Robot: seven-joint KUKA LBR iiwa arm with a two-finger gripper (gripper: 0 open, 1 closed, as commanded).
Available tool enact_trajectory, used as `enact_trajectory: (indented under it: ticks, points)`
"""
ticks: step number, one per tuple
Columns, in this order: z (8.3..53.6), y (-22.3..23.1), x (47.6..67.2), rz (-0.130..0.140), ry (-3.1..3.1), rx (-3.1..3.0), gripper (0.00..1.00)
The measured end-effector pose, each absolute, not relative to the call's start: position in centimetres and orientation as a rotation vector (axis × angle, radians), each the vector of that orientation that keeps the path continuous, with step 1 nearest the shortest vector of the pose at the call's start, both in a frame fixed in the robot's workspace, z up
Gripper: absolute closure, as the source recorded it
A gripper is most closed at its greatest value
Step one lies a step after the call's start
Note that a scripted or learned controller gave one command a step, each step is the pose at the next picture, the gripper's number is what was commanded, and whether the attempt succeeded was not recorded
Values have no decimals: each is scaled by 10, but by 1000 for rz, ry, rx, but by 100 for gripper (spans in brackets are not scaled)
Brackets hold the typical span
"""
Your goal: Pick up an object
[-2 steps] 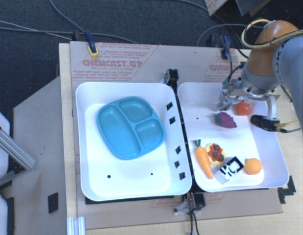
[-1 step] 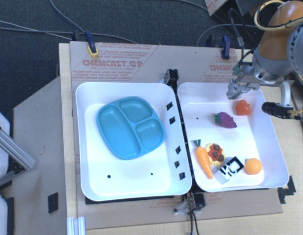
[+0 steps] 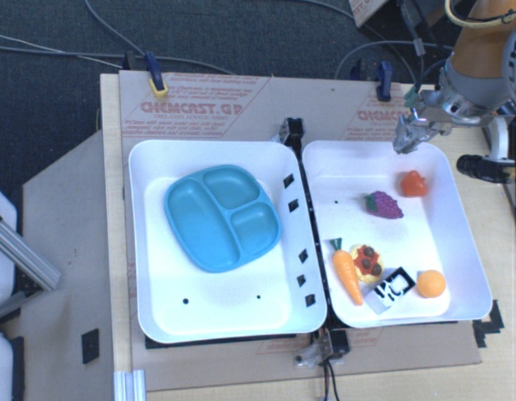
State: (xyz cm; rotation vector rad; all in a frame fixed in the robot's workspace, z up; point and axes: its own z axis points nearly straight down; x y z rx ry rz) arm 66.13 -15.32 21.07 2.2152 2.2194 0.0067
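Arm (image 3: 479, 48) seen entering from upper right. Gripper (image 3: 407, 139) positioned over far rim of right bin (image 3: 467, 224), near its top edge, pointing down. Finger state not resolved at this res.; nothing seen betw. fingers.

Right bin contents: tomato (image 3: 413, 183) nearest gripper, just below it, apart. Grapes (image 3: 384, 205) left of and slightly below tomato, close but not touching. Carrot (image 3: 347, 276) lying at a slant by bin's left wall, near front. Pizza slice (image 3: 367, 261) just right of carrot, approx. touching. B/w card (image 3: 392, 286) at front, tilted, abutting pizza slice. Orange (image 3: 431, 283) just right of card, near front right corner.

Left bin (image 3: 149, 249): blue tray (image 3: 223, 216), 3 compartments, laid flat, rotated, in upper-centre area.
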Motion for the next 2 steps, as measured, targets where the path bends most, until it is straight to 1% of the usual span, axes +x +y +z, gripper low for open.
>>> enact_trajectory:
  ticks: [1,2]
  points:
    - [258,-148,658,7,2219,2215,100]
    - [248,-98,635,-1,2230,2219,100]
